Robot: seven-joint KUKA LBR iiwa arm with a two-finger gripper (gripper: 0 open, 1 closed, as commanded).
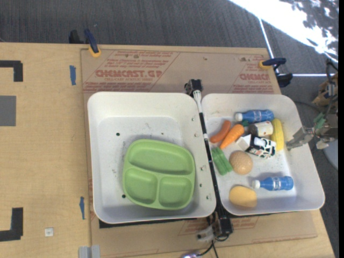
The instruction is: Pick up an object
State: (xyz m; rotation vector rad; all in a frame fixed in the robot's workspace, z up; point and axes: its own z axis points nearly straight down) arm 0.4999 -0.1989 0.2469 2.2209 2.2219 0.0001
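The right bin point(306, 198) holds several small objects. A blue bottle point(253, 115) lies at the back, with a small white cup-like piece point(263, 128) and a yellow banana point(278, 134) beside it. Two orange carrot shapes point(231, 136) lie near the bin's left wall. A black-and-white toy point(262, 147) sits in the middle, next to a tan egg-shaped ball point(241, 162) and a green piece point(221, 160). Toward the front lie a second blue bottle point(275, 184) and a yellow rounded object point(243, 196).
The left bin point(107, 117) holds a green divided plate point(159, 173). A grey metal part point(299, 137) pokes over the right bin's right rim, with cables and clutter behind it. Clamps point(271, 63) hold the cardboard sheet under the bins.
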